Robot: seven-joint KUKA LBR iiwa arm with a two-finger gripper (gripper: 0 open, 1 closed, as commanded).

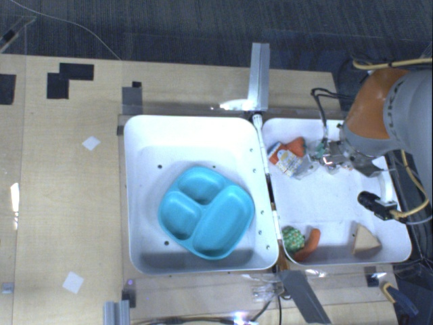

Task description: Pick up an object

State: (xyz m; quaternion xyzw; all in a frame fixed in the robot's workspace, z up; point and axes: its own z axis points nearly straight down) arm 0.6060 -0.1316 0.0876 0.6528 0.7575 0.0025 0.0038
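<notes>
The right bin (338, 202) holds a small orange, red and white packet-like object (287, 155) near its far left corner. By the front wall lie a green and orange object (300, 241) and a tan wedge (365, 240). My gripper (326, 158) hangs low in the far part of the right bin, just right of the orange and white object. The grey arm with its orange band (371, 108) reaches in from the right.
In the left bin (145, 147) lies a blue divided plate (206, 212). A metal post (260, 76) stands behind the wall between the bins. Black cables (379, 207) run along the right bin's right side.
</notes>
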